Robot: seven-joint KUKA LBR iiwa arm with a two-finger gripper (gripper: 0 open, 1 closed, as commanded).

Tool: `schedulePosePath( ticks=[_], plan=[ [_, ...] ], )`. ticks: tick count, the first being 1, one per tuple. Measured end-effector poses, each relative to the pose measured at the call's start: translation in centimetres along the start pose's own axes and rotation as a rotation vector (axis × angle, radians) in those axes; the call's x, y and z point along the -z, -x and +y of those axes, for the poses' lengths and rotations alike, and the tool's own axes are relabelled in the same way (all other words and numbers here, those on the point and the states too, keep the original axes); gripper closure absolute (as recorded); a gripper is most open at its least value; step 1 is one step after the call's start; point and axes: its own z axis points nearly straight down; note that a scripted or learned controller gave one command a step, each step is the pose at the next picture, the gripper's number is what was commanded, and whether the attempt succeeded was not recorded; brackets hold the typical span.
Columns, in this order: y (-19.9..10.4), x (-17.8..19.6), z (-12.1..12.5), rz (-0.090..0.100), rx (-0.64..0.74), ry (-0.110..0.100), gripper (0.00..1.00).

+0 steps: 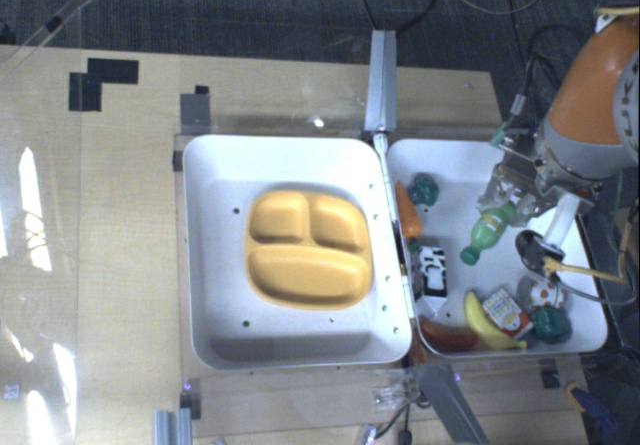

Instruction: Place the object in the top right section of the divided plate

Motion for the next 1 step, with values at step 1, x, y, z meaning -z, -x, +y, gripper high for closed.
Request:
schedulePosePath(
  ticks=[1],
  plan=[
    [-5.51, -4.91, -3.07, 0.003, 0.227, 0.002, 1.00]
  ],
)
